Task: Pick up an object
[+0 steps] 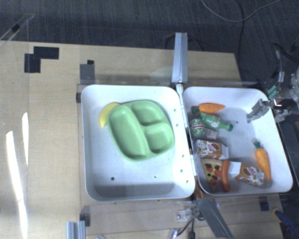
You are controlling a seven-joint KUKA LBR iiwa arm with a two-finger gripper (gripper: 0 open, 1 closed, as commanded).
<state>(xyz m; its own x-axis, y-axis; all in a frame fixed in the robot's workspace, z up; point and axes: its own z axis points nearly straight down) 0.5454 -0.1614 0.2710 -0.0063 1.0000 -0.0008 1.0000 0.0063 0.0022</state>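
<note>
The pincer (259, 109) hangs over the far right corner of the right bin (244, 94), holding nothing; whether it is spread or pressed together I cannot tell. Below it in that bin lie a carrot (262, 163) at the right, another carrot (211, 107) at the far side, a green bottle (215, 121) and several small packets (209, 149). The left bin (94, 148) on the table (40, 133) holds a green divided plate (140, 128) lying over a banana (106, 114).

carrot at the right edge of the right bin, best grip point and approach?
Judging from this slanted view: grip the carrot across its orange body near the middle, coming straight down. It lies flat, running lengthwise along the right bin wall, green top pointing away from the camera. Set the fingers crosswise to that axis; the wall-side finger has little room. The gripper hangs above it.
</note>
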